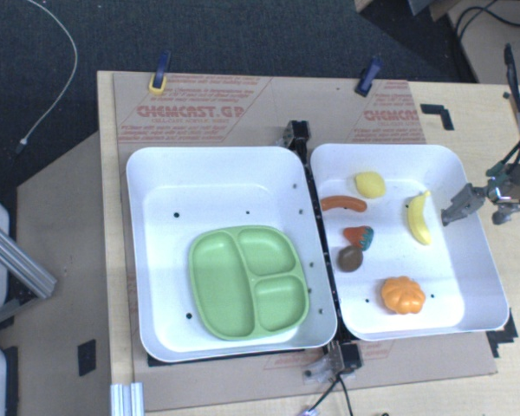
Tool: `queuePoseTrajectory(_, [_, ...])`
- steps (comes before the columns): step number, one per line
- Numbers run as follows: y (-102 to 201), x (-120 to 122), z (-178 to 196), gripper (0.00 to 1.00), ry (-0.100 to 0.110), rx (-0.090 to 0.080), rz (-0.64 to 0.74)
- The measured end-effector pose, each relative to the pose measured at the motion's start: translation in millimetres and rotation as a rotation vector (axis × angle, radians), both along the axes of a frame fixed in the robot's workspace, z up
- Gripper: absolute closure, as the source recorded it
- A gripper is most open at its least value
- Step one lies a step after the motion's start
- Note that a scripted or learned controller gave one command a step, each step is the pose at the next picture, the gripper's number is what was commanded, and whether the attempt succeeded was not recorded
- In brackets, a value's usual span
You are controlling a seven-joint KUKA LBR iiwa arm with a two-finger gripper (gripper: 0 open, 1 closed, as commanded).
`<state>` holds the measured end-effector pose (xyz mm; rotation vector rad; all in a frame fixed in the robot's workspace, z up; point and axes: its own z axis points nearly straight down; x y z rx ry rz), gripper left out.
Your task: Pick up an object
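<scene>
Pumpkin near right bin's front edge; banana toward its right edge; gripper beside it, partly cropped, jaws indiscernible.

You're looking at a lab: a clamped brown cardboard-topped bench, loose white cable, dark carpet.

Two bins of smooth, faintly glossy white plastic sit on a matt brown board printed with red lettering. A pale green divided plate shows a satin plastic sheen. The banana, lemon and orange pumpkin look like smooth moulded plastic. The gripper appears dull grey metal.
</scene>
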<state>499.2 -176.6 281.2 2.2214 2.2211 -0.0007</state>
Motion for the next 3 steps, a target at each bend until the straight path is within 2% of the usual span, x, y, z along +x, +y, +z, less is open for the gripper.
queuePoseTrajectory(1, [0, 0, 0, 0.0, -0.001, 0.0, 0.0])
queuePoseTrajectory(2, [-6, 1, -42, 0.0, 0.001, 0.001, 0.0])
queuePoseTrajectory(3, [-8, 5, -105, 0.0, 0.007, 0.003, 0.0])
